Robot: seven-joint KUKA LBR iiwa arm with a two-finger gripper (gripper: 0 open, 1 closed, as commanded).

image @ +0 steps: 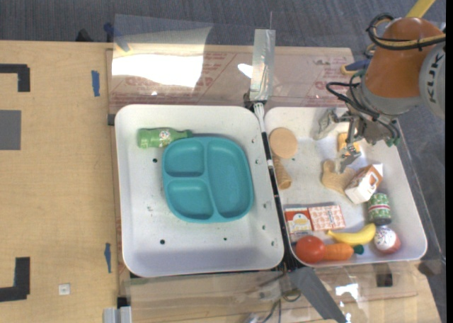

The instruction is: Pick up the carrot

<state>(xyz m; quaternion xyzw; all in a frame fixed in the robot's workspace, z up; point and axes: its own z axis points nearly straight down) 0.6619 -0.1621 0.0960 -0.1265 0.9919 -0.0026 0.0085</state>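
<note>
Evenly and brightly lit from above. Strong white glare on the clear plastic sheet (161, 66) behind the left bin (134, 194), washing out its surface. Smaller specular patch on the upright divider (262, 66). Soft, short shadows under the teal tray (207, 178) and beside items in the right bin (410, 208). Slight overall softness; fine print on packages unreadable. Mild blur on the orange band (396, 59). Whites near clipping.
</note>
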